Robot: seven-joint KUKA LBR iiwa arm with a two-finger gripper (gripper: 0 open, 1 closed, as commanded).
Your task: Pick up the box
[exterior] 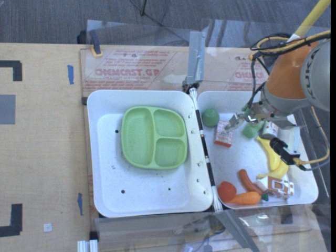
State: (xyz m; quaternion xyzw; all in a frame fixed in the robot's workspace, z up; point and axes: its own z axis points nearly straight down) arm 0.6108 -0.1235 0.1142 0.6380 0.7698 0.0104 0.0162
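The box (224, 134) — red and white — lies in the right bin (310, 196), just beside a green ball (210, 116); the end effector (245, 118) hovers close at its right — released, fingers spread, nothing between them; a green divided plate (154, 137) fills the left bin (105, 156).

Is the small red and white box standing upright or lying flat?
Lying flat: the box shows its broad face upward on the right bin's floor, beside the green ball.

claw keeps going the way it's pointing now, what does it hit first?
Most likely the small red-and-white box. The claw points toward the view's left and down in the right bin, with the box just ahead of its tips. Depth is unclear, so it could pass just above.
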